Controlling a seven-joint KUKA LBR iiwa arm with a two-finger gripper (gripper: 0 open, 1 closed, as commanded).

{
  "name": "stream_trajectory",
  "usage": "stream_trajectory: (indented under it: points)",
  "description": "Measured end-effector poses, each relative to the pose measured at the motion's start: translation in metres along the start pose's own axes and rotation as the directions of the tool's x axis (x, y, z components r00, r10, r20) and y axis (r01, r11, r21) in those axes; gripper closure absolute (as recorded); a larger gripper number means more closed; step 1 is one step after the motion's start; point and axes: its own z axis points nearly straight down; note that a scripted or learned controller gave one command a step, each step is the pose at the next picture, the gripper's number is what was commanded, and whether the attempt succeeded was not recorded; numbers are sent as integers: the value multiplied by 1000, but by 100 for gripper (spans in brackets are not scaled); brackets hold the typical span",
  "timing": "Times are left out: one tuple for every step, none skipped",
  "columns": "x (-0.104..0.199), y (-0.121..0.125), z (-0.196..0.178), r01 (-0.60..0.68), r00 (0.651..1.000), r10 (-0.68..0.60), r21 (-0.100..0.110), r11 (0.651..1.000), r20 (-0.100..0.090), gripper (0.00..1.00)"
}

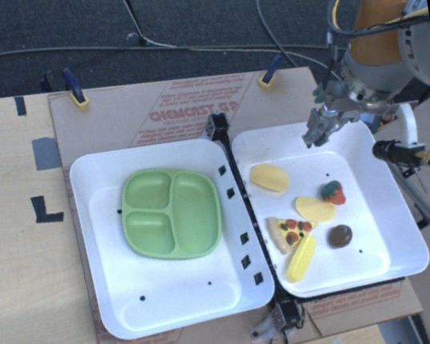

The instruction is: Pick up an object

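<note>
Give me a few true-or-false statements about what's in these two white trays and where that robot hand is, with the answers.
1. The green divided plate lies in the left bin. True.
2. The gripper is above the left bin. False: it hangs over the far edge of the right bin.
3. The pizza slice touches the corn cob. True.
4. The green plate carries food. False: its compartments are bare.
5. The brown round piece sits in the right bin. True.
</note>
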Motion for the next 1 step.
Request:
stream_trajectory:
  points:
    - [49,2,-7,-1,1000,1,1,1000,1,100]
